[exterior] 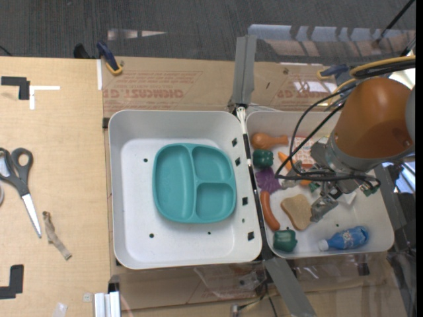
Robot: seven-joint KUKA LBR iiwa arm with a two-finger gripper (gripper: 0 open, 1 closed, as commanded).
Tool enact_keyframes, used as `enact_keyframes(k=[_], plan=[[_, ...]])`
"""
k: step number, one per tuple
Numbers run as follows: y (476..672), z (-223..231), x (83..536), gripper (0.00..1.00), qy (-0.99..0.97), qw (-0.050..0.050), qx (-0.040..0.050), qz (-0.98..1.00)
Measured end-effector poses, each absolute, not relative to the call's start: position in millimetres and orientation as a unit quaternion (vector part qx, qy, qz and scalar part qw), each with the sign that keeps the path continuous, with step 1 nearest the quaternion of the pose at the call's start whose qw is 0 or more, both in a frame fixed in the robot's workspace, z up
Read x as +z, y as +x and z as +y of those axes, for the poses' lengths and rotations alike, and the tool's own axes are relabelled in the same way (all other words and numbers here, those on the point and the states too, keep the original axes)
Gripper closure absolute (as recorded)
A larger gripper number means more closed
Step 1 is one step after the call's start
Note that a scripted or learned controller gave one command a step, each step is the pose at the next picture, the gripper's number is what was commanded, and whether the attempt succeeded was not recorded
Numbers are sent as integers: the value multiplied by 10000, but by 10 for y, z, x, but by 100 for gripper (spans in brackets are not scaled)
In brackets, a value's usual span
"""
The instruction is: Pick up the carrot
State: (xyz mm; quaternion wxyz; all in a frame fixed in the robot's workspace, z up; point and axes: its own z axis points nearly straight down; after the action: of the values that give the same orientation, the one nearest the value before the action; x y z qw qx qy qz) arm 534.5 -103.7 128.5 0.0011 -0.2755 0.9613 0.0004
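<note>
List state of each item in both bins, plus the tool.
Teal plate: upright in left bin, compartments bare.
Carrot: lying in right bin, not gripped.
Sausage: lying flat by bin's left wall.
Bread slice: lying flat.
Blue bottle: on its side.
Tool: over right bin, beside bread.

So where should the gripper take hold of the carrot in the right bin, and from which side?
Grip the carrot at mid-length from straight above, closing across its narrow width. It lies flat beside the bin wall, with the bread slice close on its other side, so side approaches look cramped.
</note>
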Motion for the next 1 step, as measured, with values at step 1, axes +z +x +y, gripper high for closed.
enact_keyframes(k=[1], plan=[[6028, -927, 932, 0, -3225, 28, -1, 9465]])
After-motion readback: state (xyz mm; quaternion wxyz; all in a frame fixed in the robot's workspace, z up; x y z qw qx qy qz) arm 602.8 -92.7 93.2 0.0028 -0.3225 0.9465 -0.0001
